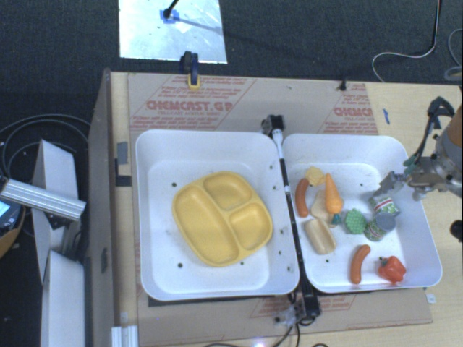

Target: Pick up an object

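Beside the can [384,207], broccoli [354,221] and carrot [332,194], the tool [394,183] hovers, grip state unclear.

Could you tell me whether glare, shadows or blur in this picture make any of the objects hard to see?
In the camera view, light is even and shadows soft; the metal sheet on the floor glares bright, the yellow tray reads clearly, and the gripper at the right bin looks soft and low in detail, as do the small cans beneath it.
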Robot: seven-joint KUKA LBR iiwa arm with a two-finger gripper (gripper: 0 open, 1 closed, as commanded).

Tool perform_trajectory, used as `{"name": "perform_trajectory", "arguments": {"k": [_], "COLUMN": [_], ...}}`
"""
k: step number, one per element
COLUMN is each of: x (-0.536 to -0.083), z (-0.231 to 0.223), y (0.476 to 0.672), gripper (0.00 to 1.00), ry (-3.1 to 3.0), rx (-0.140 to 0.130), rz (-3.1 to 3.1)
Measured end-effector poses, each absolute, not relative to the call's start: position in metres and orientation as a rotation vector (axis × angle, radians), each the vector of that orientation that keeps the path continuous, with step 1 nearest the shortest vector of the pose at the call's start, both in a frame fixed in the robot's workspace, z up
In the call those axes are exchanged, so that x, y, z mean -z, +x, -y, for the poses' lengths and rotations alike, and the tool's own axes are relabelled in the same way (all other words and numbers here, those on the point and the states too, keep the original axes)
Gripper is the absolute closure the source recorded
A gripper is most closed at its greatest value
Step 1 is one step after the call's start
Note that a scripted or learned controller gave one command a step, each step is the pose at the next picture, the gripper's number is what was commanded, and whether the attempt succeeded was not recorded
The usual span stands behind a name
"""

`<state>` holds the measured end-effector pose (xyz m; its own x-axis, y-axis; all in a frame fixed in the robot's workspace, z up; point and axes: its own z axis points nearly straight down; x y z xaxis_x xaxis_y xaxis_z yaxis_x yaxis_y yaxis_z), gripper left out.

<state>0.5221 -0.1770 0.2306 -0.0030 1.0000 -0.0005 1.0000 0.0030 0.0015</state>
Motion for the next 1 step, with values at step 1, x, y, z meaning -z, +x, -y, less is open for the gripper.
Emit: {"name": "perform_trajectory", "arguments": {"k": [1], "x": [-0.1355], "z": [0.1391], "y": [0.4865], "gripper": [0.0], "ry": [2.22], "rx": [0.0], "rz": [-2.223]}}
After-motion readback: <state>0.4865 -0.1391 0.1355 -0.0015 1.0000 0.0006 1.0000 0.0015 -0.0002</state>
